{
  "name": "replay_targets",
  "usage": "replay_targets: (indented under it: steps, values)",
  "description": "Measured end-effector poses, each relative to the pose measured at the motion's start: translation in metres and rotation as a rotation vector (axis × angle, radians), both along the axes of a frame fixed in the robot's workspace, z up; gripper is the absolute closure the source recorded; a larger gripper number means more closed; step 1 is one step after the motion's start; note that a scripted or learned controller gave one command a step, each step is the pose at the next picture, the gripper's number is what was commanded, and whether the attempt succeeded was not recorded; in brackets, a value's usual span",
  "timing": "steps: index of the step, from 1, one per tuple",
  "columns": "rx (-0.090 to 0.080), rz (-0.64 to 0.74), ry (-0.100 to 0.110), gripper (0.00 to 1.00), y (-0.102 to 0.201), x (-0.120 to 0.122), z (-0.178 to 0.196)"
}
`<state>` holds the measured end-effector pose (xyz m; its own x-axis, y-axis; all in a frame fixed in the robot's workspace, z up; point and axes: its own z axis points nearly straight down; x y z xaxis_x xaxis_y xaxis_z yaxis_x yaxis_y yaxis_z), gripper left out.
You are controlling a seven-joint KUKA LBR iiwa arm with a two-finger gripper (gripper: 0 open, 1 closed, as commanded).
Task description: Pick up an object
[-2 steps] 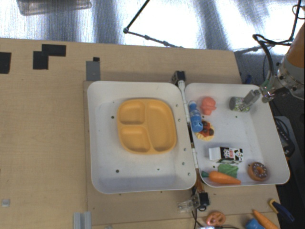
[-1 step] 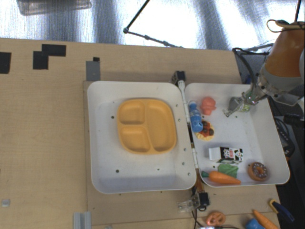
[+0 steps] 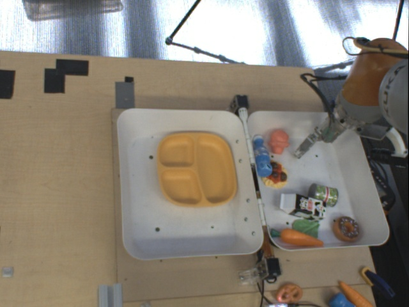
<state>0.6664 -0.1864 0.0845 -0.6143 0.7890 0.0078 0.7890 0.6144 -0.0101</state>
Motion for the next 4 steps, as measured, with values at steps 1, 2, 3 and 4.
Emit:
replay_targets:
  steps: [1,2,3,4]
  values:
    - [-0.001,0.157,-0.021,0.0,0.02,-0.075,0.002]
    - [-0.003,0.39,-0.024,0.0,0.016,-0.146,0.003]
    - [0.001,0.746,-0.021,0.0,0.009,-0.122,0.003]
    - [-0.004,1.09,-0.024,0.0,0.042,-0.135,0.003]
